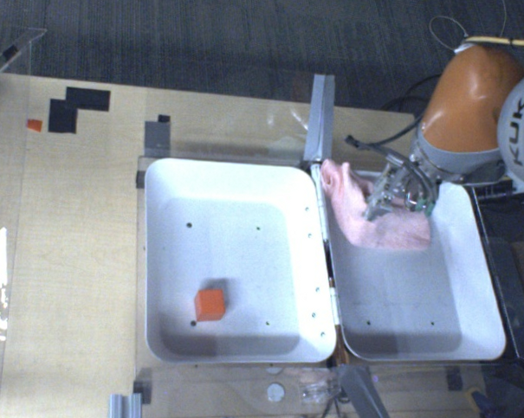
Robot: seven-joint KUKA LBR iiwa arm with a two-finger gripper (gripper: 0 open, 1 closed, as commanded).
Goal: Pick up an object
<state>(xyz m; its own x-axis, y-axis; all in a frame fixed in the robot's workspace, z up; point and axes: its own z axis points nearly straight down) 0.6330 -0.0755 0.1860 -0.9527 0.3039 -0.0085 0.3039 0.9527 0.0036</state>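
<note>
A pink cloth [361, 217] lies crumpled at the back of the right bin [430, 332], one corner reaching up to the bin's back left rim. My gripper [392, 201] hangs low over the cloth's right part, under the orange band of the arm [462, 96]. Its tips sit at or on the cloth. A small orange cube [210, 305] rests in the front left area of the left bin [245, 194], far from the gripper.
A grey upright post [319, 120] stands behind the gap between the two bins. Black and orange markers [71, 109] lie on the wooden bench at the far left. Cables [377, 144] run behind the right bin.
</note>
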